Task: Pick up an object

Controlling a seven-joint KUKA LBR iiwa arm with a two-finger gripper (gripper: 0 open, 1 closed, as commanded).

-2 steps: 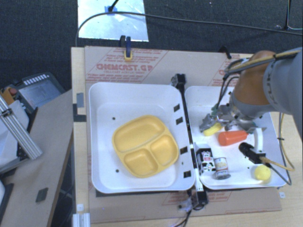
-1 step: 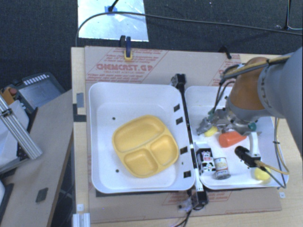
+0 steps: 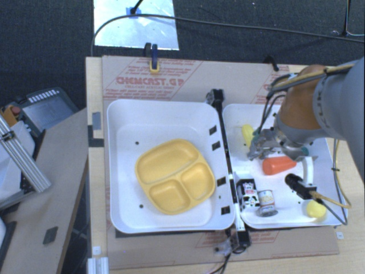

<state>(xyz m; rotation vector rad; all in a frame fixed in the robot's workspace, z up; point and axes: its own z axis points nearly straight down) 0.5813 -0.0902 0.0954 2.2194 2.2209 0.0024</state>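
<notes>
Step in hand: the reach is judged to be at its low point, and a grasp has not yet been made on anything.
Gripper: the gripper (image 3: 258, 147) is seen low in the right bin (image 3: 236, 116), in its left half, at the end of the grey arm (image 3: 319, 104) that comes in from the view's right.
Grip state: it cannot be told whether the gripper is open or closed; nothing is seen held in it.
Object to be picked: none is singled out by the task. The nearest candidates are an orange carrot-shaped toy (image 3: 278, 165), lying just beside the gripper on its near right, and a small yellow piece (image 3: 246, 133), near the gripper on its far left.
Other contents: a small can (image 3: 266, 202), a little black-and-white box (image 3: 247, 190) and a yellow ball (image 3: 315, 209) are found toward the front of the same bin, apart from the gripper.
Left bin: a yellow divided plate (image 3: 174, 176) is held by the left bin (image 3: 131, 119), well apart from the gripper.
Next move: the gripper has to be centred over one candidate, most likely the orange toy, closed on it, then lifted straight up.
Risk: the rounded toy may be pushed aside and not caught if the gripper is closed off-centre.
</notes>
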